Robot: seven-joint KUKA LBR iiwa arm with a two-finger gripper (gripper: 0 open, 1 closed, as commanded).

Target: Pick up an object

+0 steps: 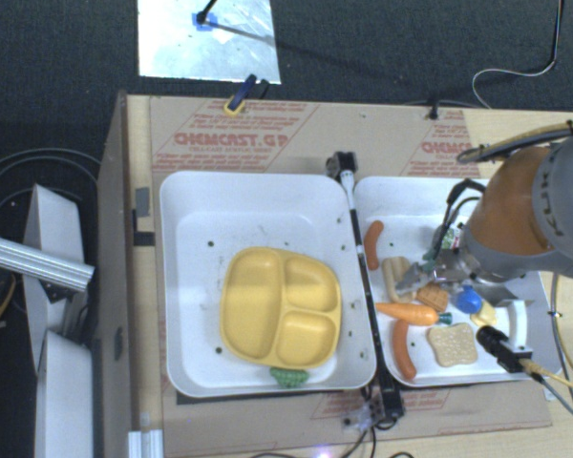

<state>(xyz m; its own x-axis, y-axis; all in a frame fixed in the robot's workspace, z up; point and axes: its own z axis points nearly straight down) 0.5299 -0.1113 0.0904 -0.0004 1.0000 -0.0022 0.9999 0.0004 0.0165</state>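
Gripper (428, 277) hung low in right bin (401, 194), just above carrot (407, 312); couldn't tell its opening or hold. Carrot looked light, stiff, slick plastic; grab across the thick middle.

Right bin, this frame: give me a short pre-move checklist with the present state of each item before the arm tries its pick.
1. Arm is over the right bin: ok, the gripper hangs above the toy food.
2. Targets within reach below it: ok, a carrot, a blue ball and a toast slice lie close by.
3. Something already held: cannot tell, the wrist hides the tips.
4. Objects spaced for a clean pick: not ok, they crowd together.
5. Left bin's yellow tray out of the way: ok.
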